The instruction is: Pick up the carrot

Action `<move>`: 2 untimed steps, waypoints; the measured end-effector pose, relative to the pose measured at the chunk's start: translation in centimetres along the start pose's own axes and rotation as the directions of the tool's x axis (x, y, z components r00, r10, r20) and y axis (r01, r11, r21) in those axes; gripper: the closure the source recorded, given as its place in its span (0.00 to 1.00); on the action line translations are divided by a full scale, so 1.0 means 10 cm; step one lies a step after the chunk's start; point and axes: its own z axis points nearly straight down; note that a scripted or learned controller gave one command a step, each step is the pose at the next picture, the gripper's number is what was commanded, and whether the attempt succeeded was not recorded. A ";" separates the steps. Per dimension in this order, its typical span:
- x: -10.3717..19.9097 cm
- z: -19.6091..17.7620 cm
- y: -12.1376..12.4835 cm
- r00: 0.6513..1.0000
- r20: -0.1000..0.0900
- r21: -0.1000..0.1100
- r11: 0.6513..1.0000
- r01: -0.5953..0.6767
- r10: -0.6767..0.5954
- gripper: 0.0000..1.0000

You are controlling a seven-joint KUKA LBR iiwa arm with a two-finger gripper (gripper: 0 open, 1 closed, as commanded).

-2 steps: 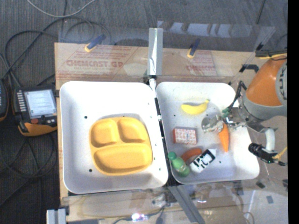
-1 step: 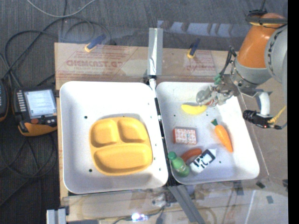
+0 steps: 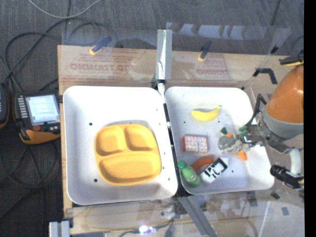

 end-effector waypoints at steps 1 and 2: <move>-0.10 -0.20 -0.12 0.944 0.000 -0.001 0.944 -0.329 0.329 1.00; 0.31 0.00 -0.11 0.999 -0.001 -0.002 0.999 0.037 -0.037 1.00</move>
